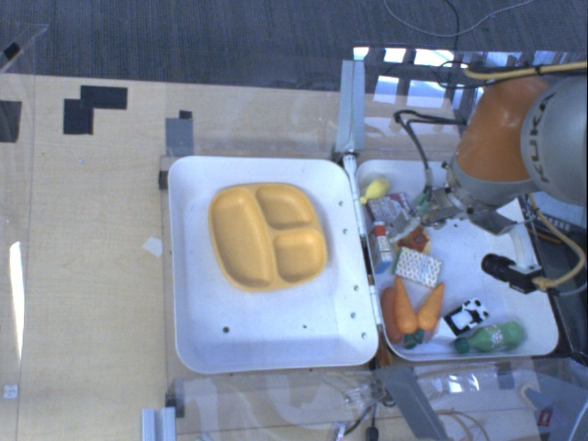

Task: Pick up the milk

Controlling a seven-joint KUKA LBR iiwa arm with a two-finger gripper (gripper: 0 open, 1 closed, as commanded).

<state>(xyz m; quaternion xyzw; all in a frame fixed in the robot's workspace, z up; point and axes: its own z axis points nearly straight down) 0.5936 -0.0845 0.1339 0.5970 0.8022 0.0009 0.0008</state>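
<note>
Milk carton [466,317], small, black-and-white cow-patch print, lying near front edge of right bin [542,336]. Green bottle [490,338] just beside it, toward the front, possibly touching. Two carrots [413,309] close on its left, checkered packet [416,267] above those. Further back: small bottle with red label [380,247], crinkled foil wrappers [390,211], yellow toy [374,190] at back-left corner. Left bin [266,343] holding a yellow three-compartment tray [267,235].

Gripper [424,211] over the wrapper clutter at back of right bin, well apart from the milk. Opening and contents: cannot tell, hidden under the wrist at this angle.

Risks, as judgement: descent from current spot likely to grab wrappers or the red item, not the milk. At the carton, green bottle crowding one side, so a finger may land on it or shove both against the bin wall. Carton small, easily knocked away.

No legible brand or text on anything.
</note>
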